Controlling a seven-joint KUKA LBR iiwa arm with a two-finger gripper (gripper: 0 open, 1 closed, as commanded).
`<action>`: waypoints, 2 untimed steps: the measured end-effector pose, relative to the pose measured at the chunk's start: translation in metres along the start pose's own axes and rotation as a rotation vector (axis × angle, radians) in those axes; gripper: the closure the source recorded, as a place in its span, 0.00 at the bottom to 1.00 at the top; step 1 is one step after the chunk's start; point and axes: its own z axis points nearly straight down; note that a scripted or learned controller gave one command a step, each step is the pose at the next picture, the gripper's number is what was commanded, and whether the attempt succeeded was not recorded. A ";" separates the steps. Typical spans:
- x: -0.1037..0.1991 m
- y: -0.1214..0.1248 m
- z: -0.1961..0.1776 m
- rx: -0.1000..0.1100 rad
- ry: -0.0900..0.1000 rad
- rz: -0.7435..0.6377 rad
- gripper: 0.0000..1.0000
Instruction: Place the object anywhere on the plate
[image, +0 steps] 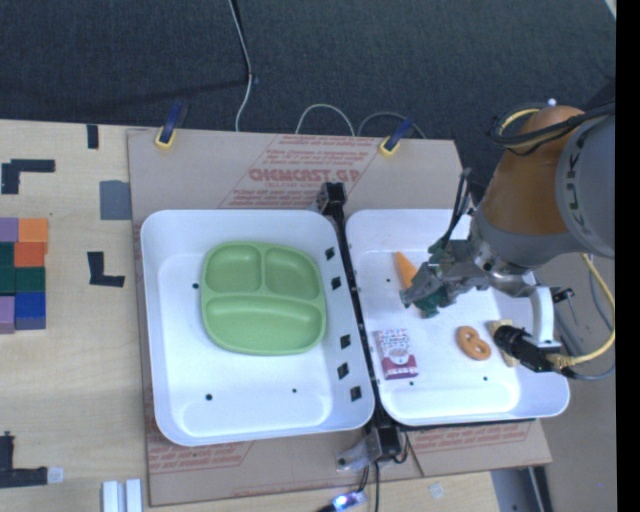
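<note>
- One fixed camera, high over the bench (70, 400), looking down at a slant.
- Both white bins (170, 400) in frame; arm (540, 190) enters from right.

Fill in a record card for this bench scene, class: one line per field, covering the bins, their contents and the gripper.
left bin: holds a green plate with three sections
right bin: holds a carrot, a packet and a pretzel
gripper: low over the right bin, beside the carrot
carrot: orange, lying near the divider between the bins
packet: red and white, flat, near the front
pretzel: right of the packet
</note>
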 end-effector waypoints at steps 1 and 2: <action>0.053 -0.003 -0.009 -0.002 -0.001 -0.001 1.00; 0.104 -0.014 -0.008 0.001 -0.002 0.001 1.00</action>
